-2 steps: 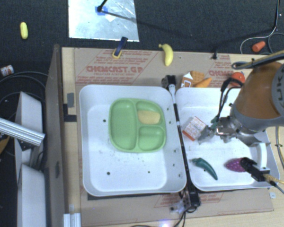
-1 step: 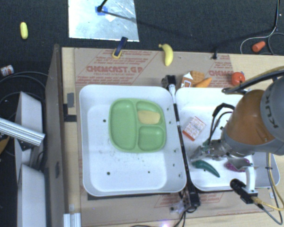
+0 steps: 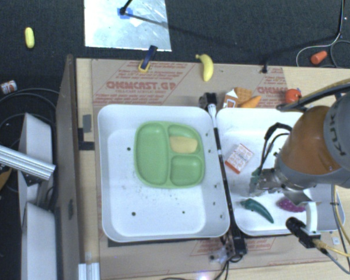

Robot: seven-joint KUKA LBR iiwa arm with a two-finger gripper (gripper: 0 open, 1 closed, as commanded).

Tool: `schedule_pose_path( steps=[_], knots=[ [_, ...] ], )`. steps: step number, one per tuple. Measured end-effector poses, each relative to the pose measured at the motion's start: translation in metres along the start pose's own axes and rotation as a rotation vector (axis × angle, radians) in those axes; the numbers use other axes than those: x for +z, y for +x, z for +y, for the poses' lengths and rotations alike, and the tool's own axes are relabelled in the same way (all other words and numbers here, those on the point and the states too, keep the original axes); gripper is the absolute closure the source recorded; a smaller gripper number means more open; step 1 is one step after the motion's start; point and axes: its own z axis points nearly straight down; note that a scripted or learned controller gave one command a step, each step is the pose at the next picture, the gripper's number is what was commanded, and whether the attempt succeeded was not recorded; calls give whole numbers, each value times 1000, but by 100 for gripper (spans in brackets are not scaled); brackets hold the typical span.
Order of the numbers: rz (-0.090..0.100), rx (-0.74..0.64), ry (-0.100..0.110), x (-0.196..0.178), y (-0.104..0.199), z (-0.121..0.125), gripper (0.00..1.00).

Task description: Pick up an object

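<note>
Desk (image 3: 134, 77): a cardboard-topped desk carries two shallow white bins side by side, left bin (image 3: 119, 217) and right bin (image 3: 239, 223).
Arm (image 3: 315, 147): one grey arm with an orange band leans in over the right bin, wrist down.
Tray (image 3: 154, 156): one green divided tray lies in the left bin, with one pale yellow block (image 3: 184, 143) in its upper right compartment.
Jaws (image 3: 261, 184): low over the right bin floor; whether spread or pressed together cannot be told at this slant, and nothing is seen between them.
Nearest object: one green pepper (image 3: 258, 209), just below the jaws, long axis running from upper left to lower right.
Other candidates: one red-and-white packet (image 3: 239, 157) up and left of the jaws; one purple piece (image 3: 290, 205), apparently small, to their lower right.
Outside the bins: one banana (image 3: 206, 67) and one carrot (image 3: 251, 102) on the desk.
</note>
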Motion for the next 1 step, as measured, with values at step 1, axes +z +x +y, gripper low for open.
schedule_pose_path(
  steps=[1],
  knots=[
    [-1,-11,-9,-94,69,64,100]
  ],
)
